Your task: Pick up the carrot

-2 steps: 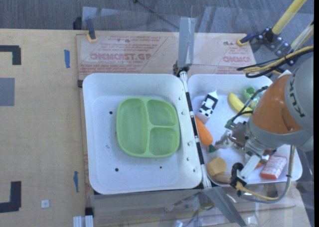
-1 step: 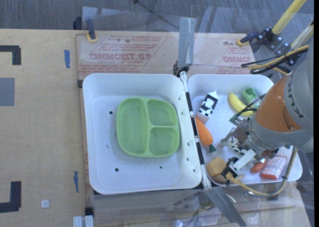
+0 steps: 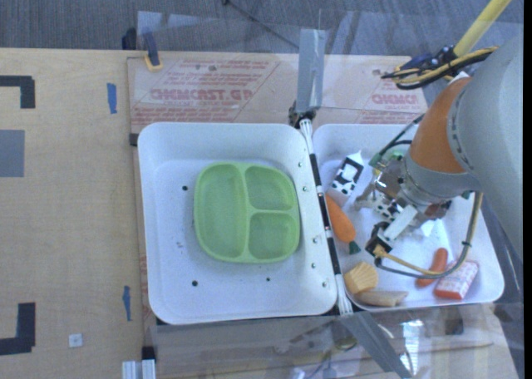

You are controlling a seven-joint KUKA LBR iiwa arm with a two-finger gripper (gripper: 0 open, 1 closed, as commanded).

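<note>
The gripper (image 3: 374, 202) hung low in the right bin (image 3: 357, 138) near the carrot (image 3: 339, 219). The wrist hid it, so open or closed could not be told.

Arm (image 3: 499, 111): grey, comes in from the right edge, slanting down and to the left.
Wrist (image 3: 436, 149): orange-banded, tilted leftward.
Gripper (image 3: 376, 203): low, at the arm's left end.

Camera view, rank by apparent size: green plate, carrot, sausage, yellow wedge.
1. green divided plate, by far the largest
2. carrot
3. sausage and yellow wedge: look about alike, so not ranked
</note>
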